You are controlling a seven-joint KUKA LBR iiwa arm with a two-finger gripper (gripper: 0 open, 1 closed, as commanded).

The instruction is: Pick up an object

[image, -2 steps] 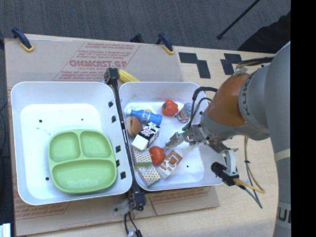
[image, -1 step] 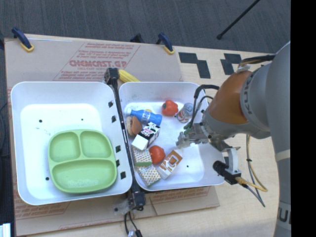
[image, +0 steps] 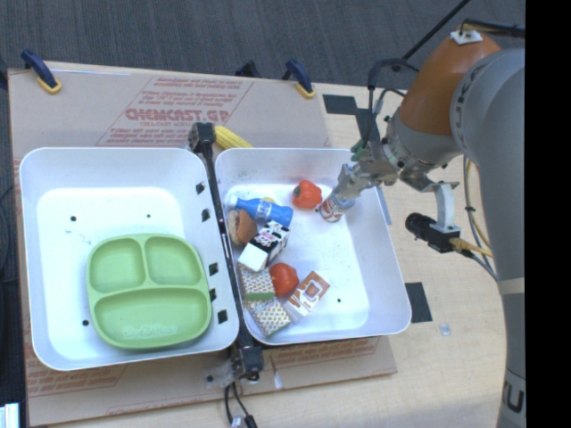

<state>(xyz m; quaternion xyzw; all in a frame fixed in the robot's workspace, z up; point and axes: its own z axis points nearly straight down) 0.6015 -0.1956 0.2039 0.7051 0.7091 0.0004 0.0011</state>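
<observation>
- Grip is the big unknown: the gripper (image: 342, 196) is down right on top of a small red-and-white can (image: 330, 210), but from this angle I can't tell how far open it is or whether it has hold of the can at all.
- The can is my guess for the target. It sits in the right bin (image: 393, 279), up near the far right corner and close to the right wall. It looks tilted rather than upright, though I wouldn't swear to it.
- Risk one: cans are round and slick. If the close lands off-centre, the can probably squirts out sideways and rolls.
- Risk two: that right wall is near. A gripper coming down a bit wide could catch the rim, or pin the can against the wall instead of grabbing it.
- Risk three: a red ball (image: 307, 193) lies just beside the can toward the bin's middle. A sloppy close could nudge it or grab both.
- Further out, a blue bottle (image: 265, 210), a black-and-white carton (image: 272, 236) and a brown box (image: 310, 293) crowd the left side and near edge of that bin. They're well apart from the can, so a loose can would likely roll into them.
- The left bin (image: 53, 230) holds a green divided plate (image: 147, 290), not involved here.
</observation>
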